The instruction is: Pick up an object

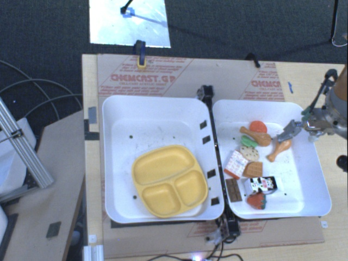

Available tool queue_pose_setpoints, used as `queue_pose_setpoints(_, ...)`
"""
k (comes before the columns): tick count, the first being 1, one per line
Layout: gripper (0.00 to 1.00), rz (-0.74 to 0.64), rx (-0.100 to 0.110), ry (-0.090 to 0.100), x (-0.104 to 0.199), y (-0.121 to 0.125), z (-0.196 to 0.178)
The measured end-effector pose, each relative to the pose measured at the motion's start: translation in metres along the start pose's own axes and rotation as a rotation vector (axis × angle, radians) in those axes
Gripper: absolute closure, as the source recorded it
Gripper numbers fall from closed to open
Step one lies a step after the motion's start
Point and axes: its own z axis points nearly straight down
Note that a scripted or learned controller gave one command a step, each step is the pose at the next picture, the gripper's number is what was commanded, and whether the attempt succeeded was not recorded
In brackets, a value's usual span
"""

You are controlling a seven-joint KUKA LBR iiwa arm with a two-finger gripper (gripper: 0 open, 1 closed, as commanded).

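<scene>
The right bin holds several toy foods. An orange drumstick lies near the bin's right side, and a second drumstick sits beside a red tomato and a green piece. Lower down are a round cookie, a white and red box, a waffle piece, a black and white carton, a strawberry and a chocolate bar. My gripper hangs over the bin's upper right part, just above the orange drumstick's top end.
The left bin holds a yellow three-compartment tray. A black divider with clips runs between the bins. The arm's wrist reaches in over the right bin's right rim. A blue and yellow clamp stands behind the bins.
</scene>
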Motion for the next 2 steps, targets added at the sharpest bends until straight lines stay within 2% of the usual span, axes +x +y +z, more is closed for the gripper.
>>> queue_pose_setpoints(1, 0.0, -0.003, 0.007, 0.003, 0.012, 0.114, 0.159)
queue_pose_setpoints(2, 0.0, 0.002, -0.003, -0.002, -0.01, 0.12, 0.149)
